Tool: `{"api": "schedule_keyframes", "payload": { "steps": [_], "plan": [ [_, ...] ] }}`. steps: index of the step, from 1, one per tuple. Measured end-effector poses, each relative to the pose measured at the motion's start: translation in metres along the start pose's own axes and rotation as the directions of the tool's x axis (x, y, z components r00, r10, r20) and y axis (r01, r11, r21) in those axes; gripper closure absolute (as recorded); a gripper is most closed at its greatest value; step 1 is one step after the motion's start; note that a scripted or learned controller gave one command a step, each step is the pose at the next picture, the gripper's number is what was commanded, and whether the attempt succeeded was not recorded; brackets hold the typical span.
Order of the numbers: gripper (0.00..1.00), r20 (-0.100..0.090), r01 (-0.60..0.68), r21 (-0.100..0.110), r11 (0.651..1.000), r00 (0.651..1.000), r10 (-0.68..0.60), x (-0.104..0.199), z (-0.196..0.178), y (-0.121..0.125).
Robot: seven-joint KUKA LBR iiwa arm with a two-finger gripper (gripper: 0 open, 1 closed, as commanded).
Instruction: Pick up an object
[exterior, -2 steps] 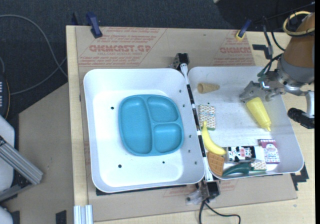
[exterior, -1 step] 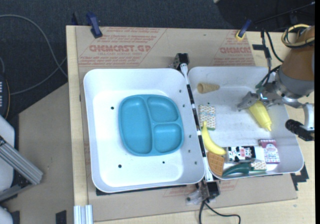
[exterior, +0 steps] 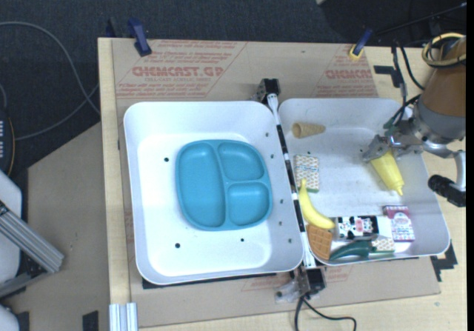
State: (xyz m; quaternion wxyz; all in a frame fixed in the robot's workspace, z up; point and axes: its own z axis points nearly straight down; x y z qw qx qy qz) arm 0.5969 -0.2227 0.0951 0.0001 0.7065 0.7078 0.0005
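Note:
My gripper (exterior: 382,150) hangs over the right bin (exterior: 348,116), near its right side, at the end of the grey arm with the orange band (exterior: 446,91). Its fingers stand open, with nothing between them. Just below it lies a yellow bottle-shaped object (exterior: 389,173), slanting down to the right, its upper end close under the fingertips. A tan cone (exterior: 307,129) lies at the bin's back left. A patterned packet (exterior: 307,171) and a banana (exterior: 312,208) lie along the left wall.
The front of the right bin holds an orange wafer-like piece (exterior: 320,241), a green tool (exterior: 355,250), a black-and-white carton (exterior: 355,227) and a pink box (exterior: 401,223). The left bin (exterior: 148,137) holds a blue divided plate (exterior: 222,183). Clamps sit between the bins.

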Motion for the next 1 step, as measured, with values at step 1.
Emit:
{"api": "schedule_keyframes", "payload": {
  "steps": [1],
  "plan": [
    [1.0,-0.001,0.0,0.0,1.0,1.0,0.0,0.0681,-0.0093,0.0157]
  ]
}}
